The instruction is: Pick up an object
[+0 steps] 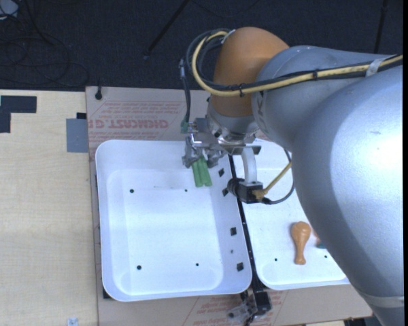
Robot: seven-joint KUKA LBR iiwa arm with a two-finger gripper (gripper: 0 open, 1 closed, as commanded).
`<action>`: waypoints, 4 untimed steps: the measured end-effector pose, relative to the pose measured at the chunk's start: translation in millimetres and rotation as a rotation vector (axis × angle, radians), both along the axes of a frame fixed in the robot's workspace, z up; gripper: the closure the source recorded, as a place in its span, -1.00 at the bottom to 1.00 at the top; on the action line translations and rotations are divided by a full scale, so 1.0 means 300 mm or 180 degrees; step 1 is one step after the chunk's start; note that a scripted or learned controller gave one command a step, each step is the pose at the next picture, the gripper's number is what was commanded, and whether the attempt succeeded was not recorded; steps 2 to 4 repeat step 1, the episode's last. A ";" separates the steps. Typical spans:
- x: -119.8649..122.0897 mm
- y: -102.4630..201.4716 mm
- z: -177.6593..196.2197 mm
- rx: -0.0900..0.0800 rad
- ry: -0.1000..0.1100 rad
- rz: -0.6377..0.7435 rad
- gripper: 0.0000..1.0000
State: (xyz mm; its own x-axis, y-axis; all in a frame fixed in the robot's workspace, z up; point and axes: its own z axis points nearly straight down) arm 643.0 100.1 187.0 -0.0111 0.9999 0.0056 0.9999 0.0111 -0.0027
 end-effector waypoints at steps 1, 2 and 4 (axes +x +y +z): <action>-0.244 -0.006 0.181 -0.0012 -0.0003 -0.0032 1.00; -0.244 -0.006 0.181 -0.0012 -0.0003 -0.0032 1.00; -0.244 -0.006 0.181 -0.0012 -0.0003 -0.0032 1.00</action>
